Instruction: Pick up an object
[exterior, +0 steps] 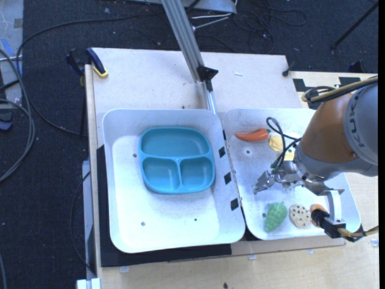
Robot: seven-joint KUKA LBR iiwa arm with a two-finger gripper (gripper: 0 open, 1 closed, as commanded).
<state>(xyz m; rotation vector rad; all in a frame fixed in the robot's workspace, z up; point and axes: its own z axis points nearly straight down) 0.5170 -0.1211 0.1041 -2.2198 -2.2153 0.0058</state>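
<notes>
Three toys (275, 215) surround claw (263, 182); blue tray (177, 160) sits apart.

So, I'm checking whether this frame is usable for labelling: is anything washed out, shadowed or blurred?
Camera view: even, bright light; the white bins look slightly washed out beside the dark floor. The blue tray is crisp. The gripper is soft and casts a faint shadow on the right bin's floor. The small items near the arm, such as the green piece, lack fine detail.

I see my grey rounded arm (361, 110) with its broad orange band (329, 132), black cables looping beside it.
</notes>
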